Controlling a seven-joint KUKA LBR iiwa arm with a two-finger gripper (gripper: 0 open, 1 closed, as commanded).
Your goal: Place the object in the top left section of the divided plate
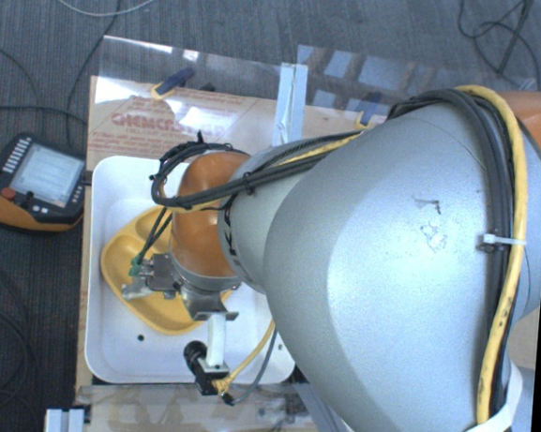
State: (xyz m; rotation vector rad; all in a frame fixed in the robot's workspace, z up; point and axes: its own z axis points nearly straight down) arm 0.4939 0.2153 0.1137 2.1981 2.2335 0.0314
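A yellow divided plate (125,268) lies in the left white bin (108,347). Just its left part and front rim can be seen, because the arm covers the rest. My gripper (149,283) hangs low over the middle of the plate, under the orange wrist band (200,218). Its metal body blocks the view of whatever is beneath it. The plate's dividers and sections are hidden by the wrist.
The big grey arm (388,268) covers the right half of the view, including the right bin. A teach pendant (33,185) lies on the carpet left of the bench. A cardboard sheet (166,117) and a clear panel stand behind the left bin.
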